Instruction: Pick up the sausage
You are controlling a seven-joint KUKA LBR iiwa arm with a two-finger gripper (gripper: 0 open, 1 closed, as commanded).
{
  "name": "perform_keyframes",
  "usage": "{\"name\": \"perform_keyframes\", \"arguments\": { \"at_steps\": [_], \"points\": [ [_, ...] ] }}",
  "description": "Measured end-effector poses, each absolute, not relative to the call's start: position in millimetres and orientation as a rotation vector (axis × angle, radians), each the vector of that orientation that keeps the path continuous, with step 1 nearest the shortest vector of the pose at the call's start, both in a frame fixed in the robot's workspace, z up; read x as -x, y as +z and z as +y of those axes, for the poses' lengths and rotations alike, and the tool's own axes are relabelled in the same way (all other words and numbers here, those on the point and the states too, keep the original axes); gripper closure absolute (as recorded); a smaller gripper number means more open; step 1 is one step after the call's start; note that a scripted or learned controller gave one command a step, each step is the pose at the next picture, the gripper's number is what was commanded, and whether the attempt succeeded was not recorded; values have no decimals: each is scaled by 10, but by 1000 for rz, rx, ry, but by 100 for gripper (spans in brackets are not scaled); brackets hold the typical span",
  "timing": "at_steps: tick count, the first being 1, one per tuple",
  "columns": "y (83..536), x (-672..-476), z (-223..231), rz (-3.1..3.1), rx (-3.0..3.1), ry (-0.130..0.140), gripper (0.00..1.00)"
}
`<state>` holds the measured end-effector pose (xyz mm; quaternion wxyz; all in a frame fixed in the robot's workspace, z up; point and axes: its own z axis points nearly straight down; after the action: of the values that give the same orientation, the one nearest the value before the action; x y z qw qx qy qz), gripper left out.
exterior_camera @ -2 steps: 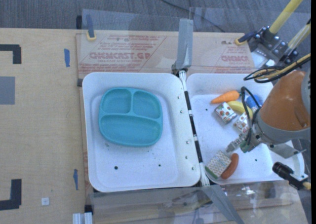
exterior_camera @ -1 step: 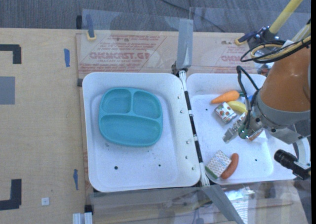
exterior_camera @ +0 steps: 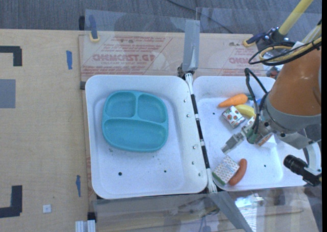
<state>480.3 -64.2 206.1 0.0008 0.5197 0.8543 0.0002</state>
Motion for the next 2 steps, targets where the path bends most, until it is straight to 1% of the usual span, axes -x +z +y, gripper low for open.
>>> {"name": "perform_keyframes", "arguments": {
  "at_steps": [1,2],
  "points": [
    [1059,-4805,-1425,2712,-1572,1,0],
    [1160,-4809,-1432,2709,-1575,4,100]
  ]
}}
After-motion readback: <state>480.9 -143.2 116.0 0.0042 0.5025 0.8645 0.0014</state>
